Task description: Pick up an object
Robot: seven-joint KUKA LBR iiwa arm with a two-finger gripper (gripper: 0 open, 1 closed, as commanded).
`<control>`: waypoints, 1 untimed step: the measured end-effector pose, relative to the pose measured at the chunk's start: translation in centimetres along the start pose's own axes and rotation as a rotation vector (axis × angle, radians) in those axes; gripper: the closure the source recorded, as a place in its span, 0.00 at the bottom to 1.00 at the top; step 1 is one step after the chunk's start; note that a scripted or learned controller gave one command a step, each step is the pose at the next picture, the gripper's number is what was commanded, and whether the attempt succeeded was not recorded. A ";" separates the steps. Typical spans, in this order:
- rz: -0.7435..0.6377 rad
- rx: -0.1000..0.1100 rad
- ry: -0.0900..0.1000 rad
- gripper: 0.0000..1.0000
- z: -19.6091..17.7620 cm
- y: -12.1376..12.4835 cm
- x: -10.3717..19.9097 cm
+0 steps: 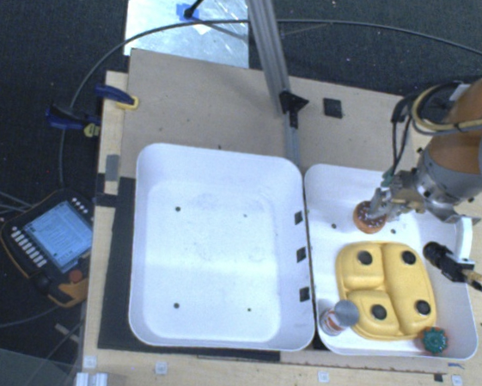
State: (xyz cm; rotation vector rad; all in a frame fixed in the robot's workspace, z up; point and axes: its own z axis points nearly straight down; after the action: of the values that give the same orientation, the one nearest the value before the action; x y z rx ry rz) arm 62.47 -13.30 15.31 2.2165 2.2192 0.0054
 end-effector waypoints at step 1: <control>-0.001 -0.001 0.000 1.00 -4.7 0.4 -0.7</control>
State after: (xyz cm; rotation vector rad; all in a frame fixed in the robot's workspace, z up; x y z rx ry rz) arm 62.89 -14.00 20.03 2.2147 2.2199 0.0060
